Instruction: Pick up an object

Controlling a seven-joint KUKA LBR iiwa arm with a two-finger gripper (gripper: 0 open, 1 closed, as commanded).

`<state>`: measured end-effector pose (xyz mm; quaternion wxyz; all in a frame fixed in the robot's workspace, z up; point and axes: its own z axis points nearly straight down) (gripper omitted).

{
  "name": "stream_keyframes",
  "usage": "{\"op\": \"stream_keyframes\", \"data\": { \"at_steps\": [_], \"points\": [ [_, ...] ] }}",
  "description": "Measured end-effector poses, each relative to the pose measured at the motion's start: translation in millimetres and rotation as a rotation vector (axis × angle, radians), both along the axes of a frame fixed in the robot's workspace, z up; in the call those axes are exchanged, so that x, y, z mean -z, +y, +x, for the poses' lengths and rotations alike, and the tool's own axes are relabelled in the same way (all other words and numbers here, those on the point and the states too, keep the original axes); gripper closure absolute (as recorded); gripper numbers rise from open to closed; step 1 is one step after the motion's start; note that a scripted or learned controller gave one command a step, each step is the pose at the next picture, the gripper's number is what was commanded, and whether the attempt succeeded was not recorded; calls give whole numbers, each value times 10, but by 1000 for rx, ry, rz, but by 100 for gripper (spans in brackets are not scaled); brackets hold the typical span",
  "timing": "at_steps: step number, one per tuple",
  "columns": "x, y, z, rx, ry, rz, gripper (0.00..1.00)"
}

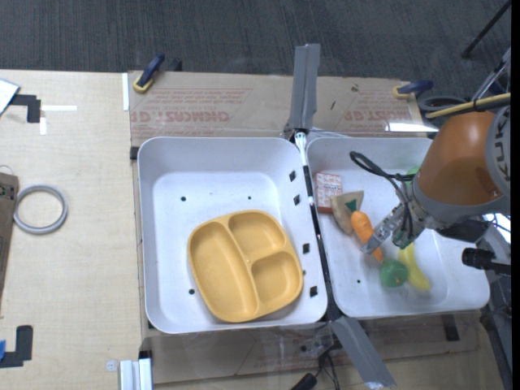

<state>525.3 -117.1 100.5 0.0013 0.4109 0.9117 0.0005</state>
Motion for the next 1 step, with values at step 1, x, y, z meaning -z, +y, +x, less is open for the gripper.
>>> {"op": "stream_keyframes", "data": {
  "at_steps": [1],
  "points": [
    [-90,-7,8,3,-2,0,100]
  ]
}}
